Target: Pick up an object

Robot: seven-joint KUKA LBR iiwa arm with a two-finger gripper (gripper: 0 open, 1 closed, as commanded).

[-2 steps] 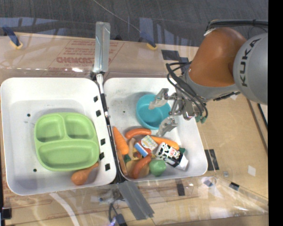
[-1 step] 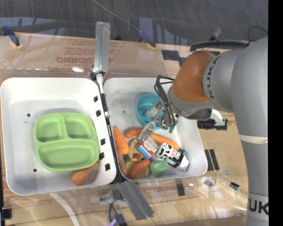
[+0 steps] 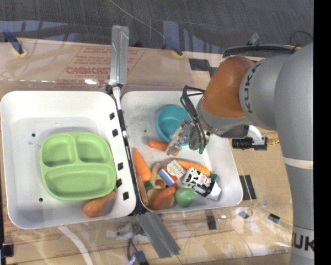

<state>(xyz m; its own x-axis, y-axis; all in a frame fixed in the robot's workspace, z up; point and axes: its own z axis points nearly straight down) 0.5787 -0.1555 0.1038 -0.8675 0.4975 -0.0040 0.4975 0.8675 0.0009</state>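
Right shallow white plastic bin (image 3: 227, 164): holds the stock of candidate items. A teal round plastic bowl (image 3: 171, 121) lies at its far middle, tipped on its side with the opening toward the right. A small orange carrot-shaped toy (image 3: 158, 145) lies just left of the gripper (image 3: 186, 139). A larger orange toy carrot (image 3: 142, 165) leans along the bin's left wall. Heaped at the near edge: a black-and-white cow-patterned carton (image 3: 201, 182), a small white, blue and red carton (image 3: 171, 175), a round green toy fruit (image 3: 184, 196) and a reddish-orange toy vegetable (image 3: 163, 196), all touching or overlapping, which would make a clean grasp there awkward. Left shallow white plastic bin (image 3: 11, 148): carries a light green three-compartment plastic plate (image 3: 77, 165) lying flat at its middle, and an orange-brown toy vegetable (image 3: 95, 206) at its near right corner, touching the plate's rim. Grey arm with orange band (image 3: 231, 87): reaches in from the right over the worktop (image 3: 60, 65), wrist angled down into the right bin, gripper poised beside the teal bowl and above the small carrot. Jaws: appear spread and carry nothing between them. Judgement: the approach stage of a pick, with the small carrot or the bowl rim as the likeliest target, both standing apart from the heap.
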